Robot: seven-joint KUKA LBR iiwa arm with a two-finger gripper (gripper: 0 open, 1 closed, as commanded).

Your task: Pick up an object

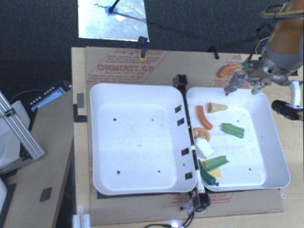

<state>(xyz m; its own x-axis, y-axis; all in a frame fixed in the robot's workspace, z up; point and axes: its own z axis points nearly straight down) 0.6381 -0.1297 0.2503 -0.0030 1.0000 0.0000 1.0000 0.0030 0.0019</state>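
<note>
Arm [285, 37] comes in from the far right, orange band above a grey wrist, wrist angled down and to the left. Pincer [243, 85] sits at the far-right corner of the scene, pointing down-left, over the far edge of the right bin [273, 127]. Two dark fingers [233, 86] are visible, spread a little apart, with nothing seen between them. A cable loops over the top of the arm.

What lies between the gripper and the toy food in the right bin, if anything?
Nothing visible. The gripper hangs over the right bin's far rim, and the cone, the orange sausage and the green pod lie uncovered on the bin floor below it. Another orange piece sits outside the bin, on the board.
</note>
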